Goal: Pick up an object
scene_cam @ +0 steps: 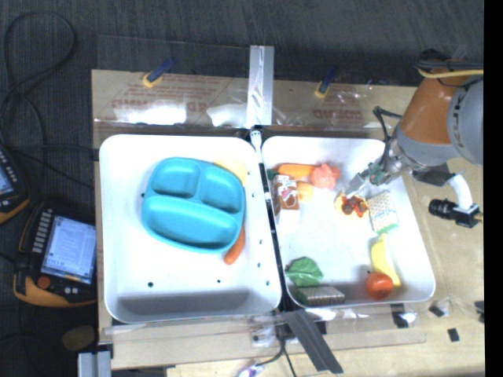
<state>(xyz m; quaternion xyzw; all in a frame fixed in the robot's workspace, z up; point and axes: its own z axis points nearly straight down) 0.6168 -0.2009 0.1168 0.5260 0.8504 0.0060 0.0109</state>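
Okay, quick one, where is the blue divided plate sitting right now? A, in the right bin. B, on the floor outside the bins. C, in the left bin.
C: the blue divided plate lies inside the left bin, across the divider from the food toys.

Both white bins [118,234] look like smooth, slightly glossy plastic. The blue divided tray [192,203] is shiny plastic too. The bench [118,96] looks like matt board under clear, crinkled film.
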